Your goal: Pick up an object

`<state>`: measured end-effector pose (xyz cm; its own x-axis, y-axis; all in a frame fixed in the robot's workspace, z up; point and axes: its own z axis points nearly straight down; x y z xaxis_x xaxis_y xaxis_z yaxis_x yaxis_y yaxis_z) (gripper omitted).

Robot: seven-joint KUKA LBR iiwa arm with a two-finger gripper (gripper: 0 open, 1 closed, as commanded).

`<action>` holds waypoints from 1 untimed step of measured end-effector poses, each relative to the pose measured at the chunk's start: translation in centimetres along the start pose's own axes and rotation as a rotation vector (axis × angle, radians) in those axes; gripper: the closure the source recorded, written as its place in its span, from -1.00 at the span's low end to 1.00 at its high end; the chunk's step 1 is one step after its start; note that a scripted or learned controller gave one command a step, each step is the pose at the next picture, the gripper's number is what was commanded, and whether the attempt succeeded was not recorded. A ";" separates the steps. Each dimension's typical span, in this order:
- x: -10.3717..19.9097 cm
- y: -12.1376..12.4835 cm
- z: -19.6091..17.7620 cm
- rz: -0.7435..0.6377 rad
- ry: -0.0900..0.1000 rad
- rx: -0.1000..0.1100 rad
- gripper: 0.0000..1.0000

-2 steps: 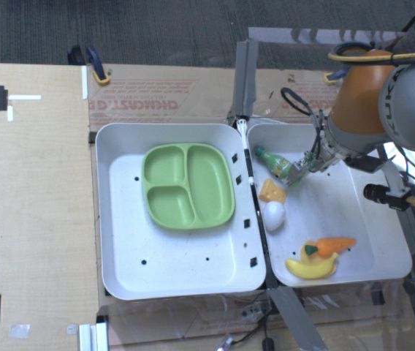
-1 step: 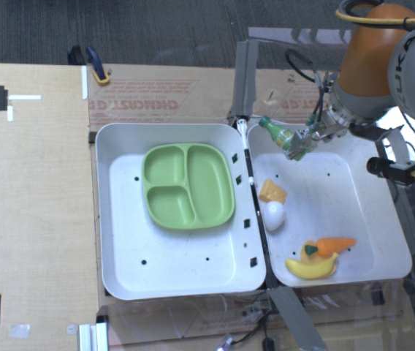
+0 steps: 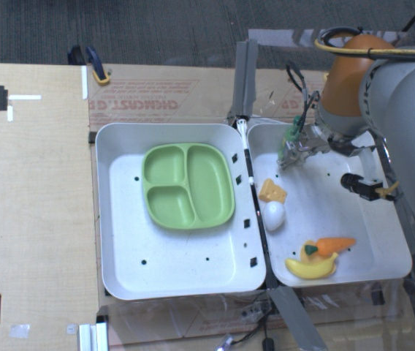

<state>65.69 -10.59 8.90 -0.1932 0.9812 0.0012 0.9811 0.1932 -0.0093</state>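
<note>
**Camera view: the tool hangs low at the far left of the right bin**

The camera view shows two white bins side by side on the desk point(image 3: 32, 218). The left bin point(image 3: 120, 269) holds a green plate point(image 3: 188, 186) with three compartments, lying flat near its middle. In the right bin point(image 3: 368, 229), the tool point(image 3: 289, 157) is at the far left corner, close to the wall between the bins. I cannot tell how its jaws stand, because they are small and dark in this view. Nothing is visible between them.

The objects lie nearer to the camera, apart from the tool. A yellow-orange wedge point(image 3: 272, 191) is just beside the dividing wall, and a white egg point(image 3: 273, 215) touches it on the near side. Further to the near right, a yellow banana point(image 3: 312, 268) lies close to the near wall, and an orange carrot point(image 3: 332, 246) with a green top rests against it.

The grey arm point(image 3: 405, 101) with the orange band point(image 3: 350, 75) comes in from the right.
</note>
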 end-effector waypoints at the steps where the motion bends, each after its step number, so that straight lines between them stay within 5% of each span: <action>1: 4.7 1.1 -10.2 0.121 -0.002 -0.008 1.00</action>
<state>65.93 -5.77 19.06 -0.0737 0.9973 -0.0018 0.9973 0.0737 -0.0014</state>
